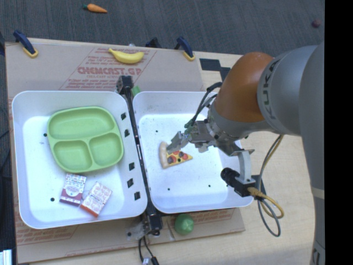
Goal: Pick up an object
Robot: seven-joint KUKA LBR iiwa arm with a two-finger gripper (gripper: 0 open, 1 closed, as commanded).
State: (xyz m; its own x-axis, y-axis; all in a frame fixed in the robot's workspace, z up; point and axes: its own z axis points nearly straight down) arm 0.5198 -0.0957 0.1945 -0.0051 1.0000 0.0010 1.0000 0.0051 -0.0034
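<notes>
Your tool (179, 143) hangs low in the right bin (220, 200), just at 1 o'clock of the pizza slice (175, 157), placed to grasp; I cannot tell its opening.

Both bins (165, 203) look like smooth white plastic with a faint sheen. The green tray (83, 134) is matt plastic. Printed brown cardboard (105, 68) lies underneath — plain and dull — and the pizza slice (175, 157) seems rubbery plastic.
</notes>
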